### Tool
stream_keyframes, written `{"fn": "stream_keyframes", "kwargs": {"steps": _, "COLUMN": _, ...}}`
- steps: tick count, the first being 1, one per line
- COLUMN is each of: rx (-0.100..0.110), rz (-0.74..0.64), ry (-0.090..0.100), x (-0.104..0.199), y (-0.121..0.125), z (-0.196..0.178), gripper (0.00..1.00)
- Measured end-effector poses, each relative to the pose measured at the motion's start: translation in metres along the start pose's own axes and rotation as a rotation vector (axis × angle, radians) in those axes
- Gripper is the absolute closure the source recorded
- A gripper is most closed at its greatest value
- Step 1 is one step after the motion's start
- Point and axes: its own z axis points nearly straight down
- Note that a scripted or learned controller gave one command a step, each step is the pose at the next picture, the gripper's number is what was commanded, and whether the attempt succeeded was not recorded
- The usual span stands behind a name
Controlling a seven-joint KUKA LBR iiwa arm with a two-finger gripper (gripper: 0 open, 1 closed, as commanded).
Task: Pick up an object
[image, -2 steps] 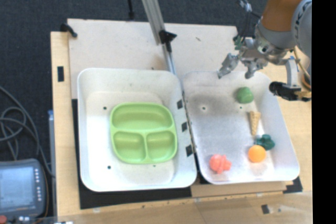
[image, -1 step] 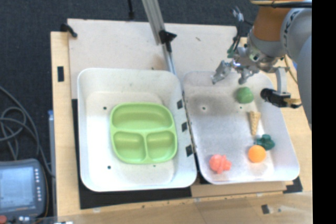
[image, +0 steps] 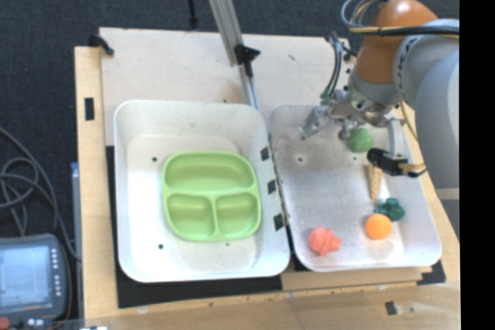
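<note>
Likely target: pale green round toy (image: 360, 140), in the far half of the arm-side bin (image: 309, 189), right at the hand (image: 334, 124). Cannot tell whether the hand is open, closed or gripping, nor whether touching the toy or just beside it. Judged as mid-attempt: hand low over the arm-side bin, no lift to be seen, so pick-up not yet done. Left to do, on this reading: secure a grip, then raise the toy clear of the arm-side bin.

Counted in the arm-side bin:
- one pale green round toy
- one cream cone-shaped piece (image: 375, 182) toward its middle
- one dark green lump (image: 393, 209) and one orange ball (image: 378, 227), close together toward its near corner
- one pinkish-red lumpy toy (image: 325, 240) by its near edge

Five loose things in all. Beside the arm-side bin, away from the arm: one second bin (image: 131, 166), holding one green three-compartment plate (image: 210, 195). Both on one tabletop (image: 155, 58).
</note>
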Motion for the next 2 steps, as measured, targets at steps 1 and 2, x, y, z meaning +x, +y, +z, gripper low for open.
{"fn": "stream_keyframes", "kwargs": {"steps": 1, "rx": -0.009, "rz": 0.001, "ry": -0.001, "x": -0.001, "y": 0.002, "z": -0.016, "gripper": 1.0}}
{"fn": "stream_keyframes", "kwargs": {"steps": 2, "rx": -0.011, "rz": -0.001, "ry": 0.0, "x": -0.002, "y": 0.009, "z": -0.062, "gripper": 1.0}}
